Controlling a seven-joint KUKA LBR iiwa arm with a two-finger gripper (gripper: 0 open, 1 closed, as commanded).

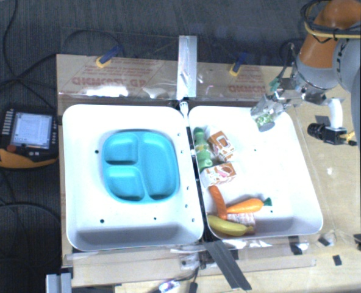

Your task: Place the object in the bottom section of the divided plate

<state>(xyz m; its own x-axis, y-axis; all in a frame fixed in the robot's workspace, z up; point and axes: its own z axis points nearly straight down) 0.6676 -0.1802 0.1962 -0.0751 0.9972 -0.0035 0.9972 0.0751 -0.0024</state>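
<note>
While the arm hung over the right bin's (302,163) far right corner, its gripper (267,113) had jaws clasping a small pale-green object (265,119), apparently light and stiff, best pinched across its middle. The blue divided plate (138,166) sat well apart in the left bin (77,182).

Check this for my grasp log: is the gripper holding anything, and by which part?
Cannot be told: the gripper is blurred, with something greenish at its tip.

Blue divided plate (138,165), white bins (83,224)
</note>
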